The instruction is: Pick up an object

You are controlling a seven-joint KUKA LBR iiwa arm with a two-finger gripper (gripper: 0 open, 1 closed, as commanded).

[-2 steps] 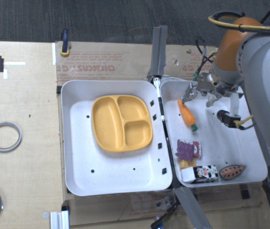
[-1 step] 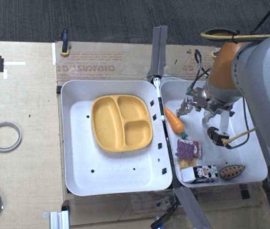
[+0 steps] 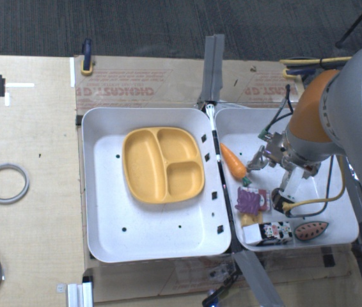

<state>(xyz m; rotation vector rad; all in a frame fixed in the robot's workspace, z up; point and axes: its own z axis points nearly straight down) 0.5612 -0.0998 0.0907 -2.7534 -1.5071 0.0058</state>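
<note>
Your gripper (image 3: 275, 179) hangs over the right bin (image 3: 334, 232), above the cluster along its left side. Whether it is wide or narrow cannot be told from this slanted view, and nothing is seen held in it.

The pickable things lie close together: a carrot (image 3: 233, 162) near the divider, a purple toy (image 3: 251, 201) just below it, a small black-and-white box (image 3: 270, 233) at the front wall, and a brown oval piece (image 3: 311, 229) beside that.

Choose one target. The carrot looks the best bet, with free space on its right. Line up across its narrow width, descend straight, and stay clear of the bin wall. The yellow divided plate (image 3: 164, 165) in the left bin (image 3: 104, 235) looks too broad to grasp.
</note>
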